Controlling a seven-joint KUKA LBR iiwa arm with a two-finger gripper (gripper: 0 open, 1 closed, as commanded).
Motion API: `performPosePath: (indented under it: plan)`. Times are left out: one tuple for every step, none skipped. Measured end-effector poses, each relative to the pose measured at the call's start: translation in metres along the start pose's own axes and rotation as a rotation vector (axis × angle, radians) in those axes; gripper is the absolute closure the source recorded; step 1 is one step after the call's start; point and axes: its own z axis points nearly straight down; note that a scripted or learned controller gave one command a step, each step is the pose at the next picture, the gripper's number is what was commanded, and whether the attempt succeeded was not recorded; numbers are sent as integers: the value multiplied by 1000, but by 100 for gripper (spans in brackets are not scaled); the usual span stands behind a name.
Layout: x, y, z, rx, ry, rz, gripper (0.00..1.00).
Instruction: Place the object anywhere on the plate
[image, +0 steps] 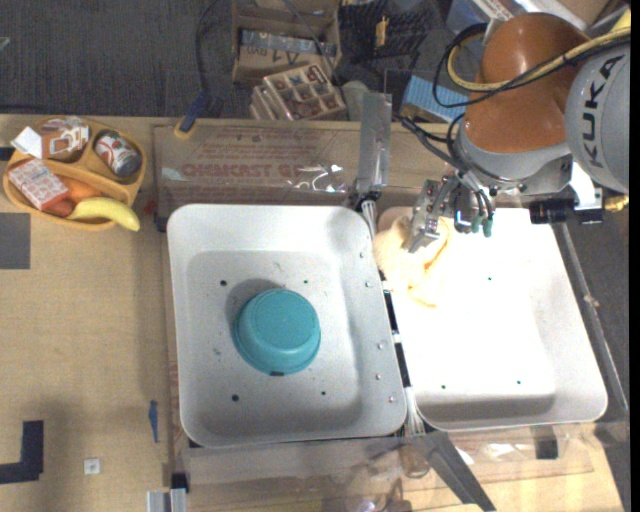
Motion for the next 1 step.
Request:
performPosePath:
  plan:
    - [21, 45, -12, 0, -1, -244, 100]
